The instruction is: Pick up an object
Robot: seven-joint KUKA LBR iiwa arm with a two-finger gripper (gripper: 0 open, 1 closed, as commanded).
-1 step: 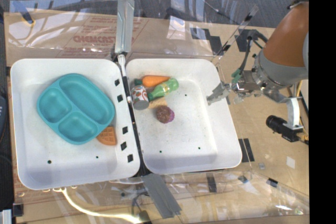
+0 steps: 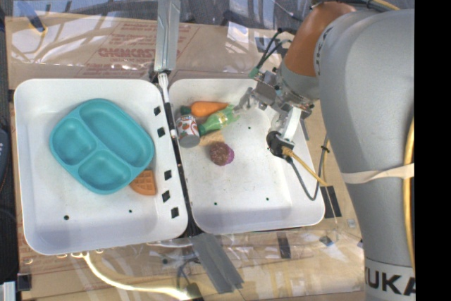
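You can't make out the gripper jaws' state; wrist hardware crowds them. It touches the green bottle, beside the carrot. Can and purple cookie lie just beyond.

Single fixed camera above the counter, looking down at a slant on both bins: left bin, right bin. Arm enters from the right, close.

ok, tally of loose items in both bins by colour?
Teal: 1, divided plate
Orange: 2, carrot, waffle piece
Green: 1, bottle
Red and white: 1, can
Dark maroon: 1, round item
Total: 6
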